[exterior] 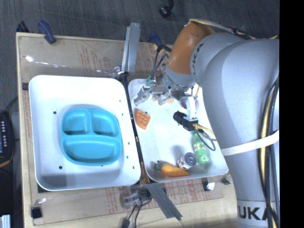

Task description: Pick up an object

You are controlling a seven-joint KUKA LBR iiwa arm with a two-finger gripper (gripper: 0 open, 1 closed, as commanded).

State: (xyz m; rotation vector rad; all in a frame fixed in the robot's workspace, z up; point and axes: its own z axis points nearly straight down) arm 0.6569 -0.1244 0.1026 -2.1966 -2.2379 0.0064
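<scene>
Orange waffle (142,118) is lying just below the claw (152,99), which we are seeing spread open and empty at the right bin (161,139) far corner. Carrot (173,171), can (187,161) and bottle (200,152) are crowding its near edge. Tray (90,137) is sitting in the left bin (42,127).

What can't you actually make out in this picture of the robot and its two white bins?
- Right bin: its right side is hidden under the grey arm in the camera view.
- Green bottle: any marking on it is too small to read.
- Round silvery thing beside the bottle: too small to identify.
- Gripper: too small and cluttered to tell whether it holds anything.
</scene>
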